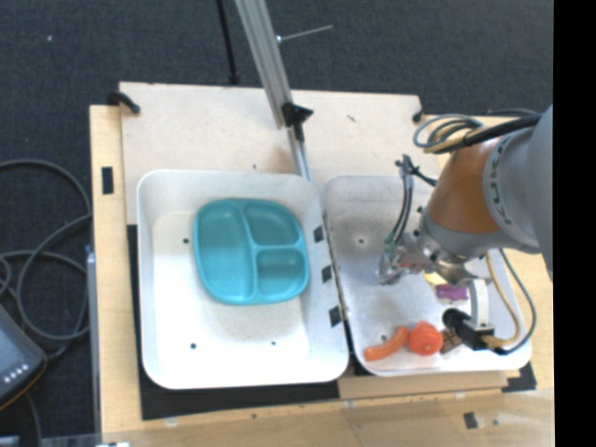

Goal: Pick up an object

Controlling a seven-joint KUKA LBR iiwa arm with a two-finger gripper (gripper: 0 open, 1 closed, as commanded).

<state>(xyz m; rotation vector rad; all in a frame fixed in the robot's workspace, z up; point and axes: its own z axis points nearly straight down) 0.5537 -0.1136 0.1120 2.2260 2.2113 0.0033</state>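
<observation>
The grey arm with its orange band reaches in from the right over the right bin (358,222), its jaws (396,270) low above the bin floor near the middle; whether they are open or closed I cannot tell. An orange carrot-like piece (385,345) and a round orange object (425,339) lie near the bin's front edge, a small purple item (453,291) just behind them. A teal divided plate (251,250) sits in the left bin (163,343) on the desk (186,124).
</observation>
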